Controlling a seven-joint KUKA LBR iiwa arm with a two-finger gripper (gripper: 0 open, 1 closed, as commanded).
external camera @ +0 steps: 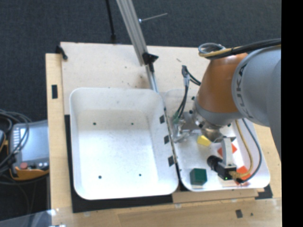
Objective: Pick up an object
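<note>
My gripper (pixel 180 130) is low in the right bin (pixel 258 182), close to the bin's left wall, under the orange-banded wrist. A small yellow object (pixel 203 140) lies just to its right, partly under the wrist. A dark green block (pixel 198 175) sits near the bin's front edge, well apart from the gripper. Orange-red pieces (pixel 228 150) lie further right, partly covered by the robot's bracket. Nothing shows as held. The arm hides much of the bin's back half.
The left bin (pixel 80 141) stands beside the right one, sharing a narrow gap at the middle. A slanted aluminium post (pixel 134 27) rises behind the bins. Another orange piece (pixel 242 170) lies near the right bin's front right.
</note>
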